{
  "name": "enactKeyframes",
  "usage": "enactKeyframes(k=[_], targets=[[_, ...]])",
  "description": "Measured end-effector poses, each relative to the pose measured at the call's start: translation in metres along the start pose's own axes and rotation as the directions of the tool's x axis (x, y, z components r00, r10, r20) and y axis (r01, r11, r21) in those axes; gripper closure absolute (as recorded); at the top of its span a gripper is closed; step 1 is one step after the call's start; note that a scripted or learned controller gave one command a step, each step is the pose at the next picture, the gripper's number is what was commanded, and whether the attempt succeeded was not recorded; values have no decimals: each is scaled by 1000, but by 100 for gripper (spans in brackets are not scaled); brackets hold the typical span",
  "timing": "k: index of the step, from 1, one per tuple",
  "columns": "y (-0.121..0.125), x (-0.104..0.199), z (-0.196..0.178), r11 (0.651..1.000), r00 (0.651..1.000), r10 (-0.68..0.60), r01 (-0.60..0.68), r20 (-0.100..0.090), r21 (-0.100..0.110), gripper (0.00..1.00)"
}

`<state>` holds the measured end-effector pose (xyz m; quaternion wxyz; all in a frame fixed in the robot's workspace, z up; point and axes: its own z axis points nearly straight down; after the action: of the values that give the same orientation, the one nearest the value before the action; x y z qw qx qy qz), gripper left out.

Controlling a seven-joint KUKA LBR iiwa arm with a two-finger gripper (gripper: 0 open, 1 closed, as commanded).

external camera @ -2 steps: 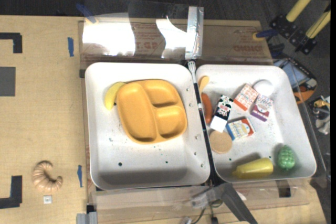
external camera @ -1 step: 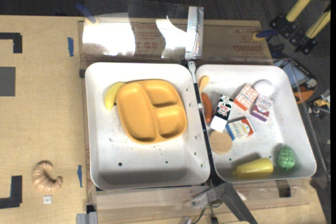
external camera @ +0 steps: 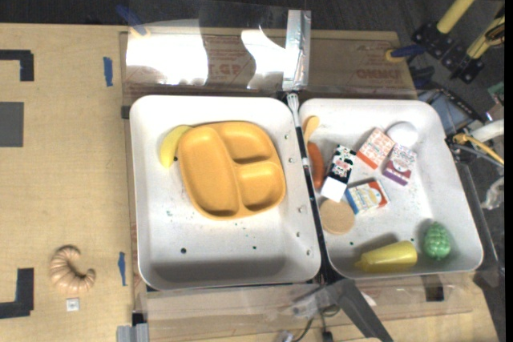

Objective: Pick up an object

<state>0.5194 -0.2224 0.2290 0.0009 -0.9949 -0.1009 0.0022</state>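
From above the bench, the left bin (external camera: 152, 252) holds an orange divided tray (external camera: 231, 168) with a yellow banana (external camera: 169, 145) tucked against its left edge. The right bin (external camera: 461, 208) is crowded: a black-and-white milk carton (external camera: 340, 171) beside an orange carrot-like piece (external camera: 317, 162), small red, purple and blue boxes around (external camera: 377, 146), a tan round disc (external camera: 337, 216), a yellow corn-like piece (external camera: 388, 255) and a green bumpy ball (external camera: 437, 241) near the front wall. A croissant (external camera: 72, 268) lies out on the bench, well apart from both bins. I cannot tell how the gripper stands.
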Motion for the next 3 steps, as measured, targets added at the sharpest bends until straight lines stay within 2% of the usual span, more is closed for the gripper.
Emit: enactKeyframes(k=[1, 2, 3], targets=[[-11, -16, 132, 1000, 1000, -6, 6, -6, 15, 0], [-54, 0, -21, 988, 988, -155, 155, -8, -3, 0], [-15, -39, 100, 1000, 1000, 4, -4, 3, 3, 0]])
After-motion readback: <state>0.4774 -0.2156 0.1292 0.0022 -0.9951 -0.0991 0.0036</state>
